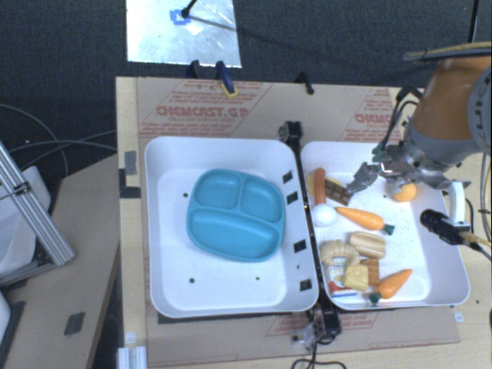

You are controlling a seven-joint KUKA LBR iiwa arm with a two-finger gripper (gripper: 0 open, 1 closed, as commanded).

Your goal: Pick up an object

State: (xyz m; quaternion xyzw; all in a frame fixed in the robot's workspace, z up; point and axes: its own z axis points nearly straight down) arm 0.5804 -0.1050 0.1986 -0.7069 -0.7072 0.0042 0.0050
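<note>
Nearest the camera, at the front of the right bin [450, 287], lies a cluster of toy foods: a carrot [393, 282], a wedge of cheese [354, 275], a bread roll [367, 244] and a pale pastry-like piece [335, 250]. Behind these lie a second carrot [361, 218], a white egg [324, 216], a brown block [337, 191] and a sausage-like piece [319, 184] close to the divider.

Likely target: a small orange round fruit [402, 191] at the back right of this bin, just beside the gripper [393, 172] and partly under the wrist. The fruit does not sit between the fingers; one dark finger [361, 178] slants off toward the brown block. Whether the jaws stand apart or together cannot be told from this angle.

Risk, as a judgement: a round fruit offset from the jaw line may roll aside on closing, leaving the jaws shut on nothing. The slanting finger may also nudge the brown block, or the wrist may meet the bin's rear wall.

Left bin [165, 283] holds a blue divided plate [235, 214], well apart from the arm [458, 102].
</note>
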